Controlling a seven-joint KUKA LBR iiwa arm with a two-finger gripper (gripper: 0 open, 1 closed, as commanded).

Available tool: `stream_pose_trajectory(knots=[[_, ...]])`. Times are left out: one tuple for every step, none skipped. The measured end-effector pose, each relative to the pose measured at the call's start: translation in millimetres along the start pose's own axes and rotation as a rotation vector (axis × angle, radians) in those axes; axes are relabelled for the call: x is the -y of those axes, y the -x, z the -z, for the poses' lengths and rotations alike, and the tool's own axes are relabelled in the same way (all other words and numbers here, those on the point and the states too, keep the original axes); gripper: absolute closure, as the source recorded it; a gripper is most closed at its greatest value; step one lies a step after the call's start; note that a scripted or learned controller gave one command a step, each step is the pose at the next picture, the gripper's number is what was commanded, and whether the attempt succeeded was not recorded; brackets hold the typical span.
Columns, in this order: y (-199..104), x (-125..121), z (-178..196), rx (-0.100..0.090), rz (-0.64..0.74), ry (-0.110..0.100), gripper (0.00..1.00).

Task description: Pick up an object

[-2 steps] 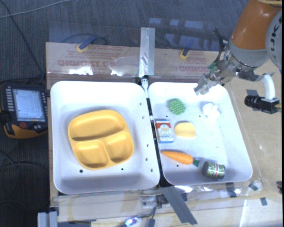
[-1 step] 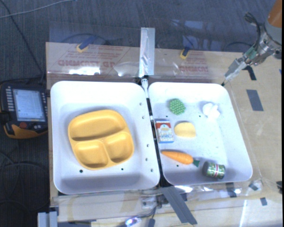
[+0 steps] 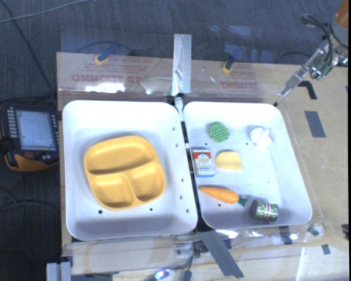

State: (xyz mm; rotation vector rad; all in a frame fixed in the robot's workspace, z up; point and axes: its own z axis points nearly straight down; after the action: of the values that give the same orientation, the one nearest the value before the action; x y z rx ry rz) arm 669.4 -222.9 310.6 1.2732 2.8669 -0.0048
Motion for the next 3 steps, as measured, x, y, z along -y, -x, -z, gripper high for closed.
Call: stream_pose_trajectory(knots=[[-26.0, 30.1, 90.2, 0.0, 0.185, 0.002, 1.0], [-63.8, -40.6, 86.1, -0.001, 0.238, 0.004, 1.0], [-134.8, -95.2, -1.2, -0.004, 0.549, 0.005, 1.0]])
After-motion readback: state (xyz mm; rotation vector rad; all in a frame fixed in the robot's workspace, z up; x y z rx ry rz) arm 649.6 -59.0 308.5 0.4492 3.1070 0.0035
